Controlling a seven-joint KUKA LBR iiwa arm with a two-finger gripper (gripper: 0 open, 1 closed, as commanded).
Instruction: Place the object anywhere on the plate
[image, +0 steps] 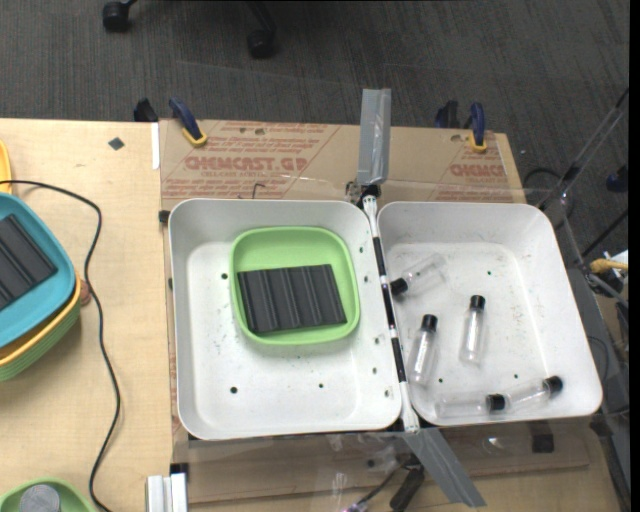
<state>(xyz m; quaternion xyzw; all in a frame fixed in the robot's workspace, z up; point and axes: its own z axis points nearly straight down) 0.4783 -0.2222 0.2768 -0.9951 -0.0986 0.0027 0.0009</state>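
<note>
A green square plate (294, 252) lies in the left white bin (210, 390), and a dark ribbed pad (294, 298) covers its middle. In the right white bin (560, 300) lie several clear vials with black caps. One vial (416, 276) rests near the bin's left wall. Two vials (425, 343) (472, 328) lie side by side in the middle. Another pair (524, 395) lies end to end along the front right wall.
A cardboard sheet (260, 160) held by blue and yellow clamps (186, 120) lies behind the bins. Stacked teal and yellow trays (30, 290) stand at the left edge, with a black cable (100, 330) running across the wooden bench.
</note>
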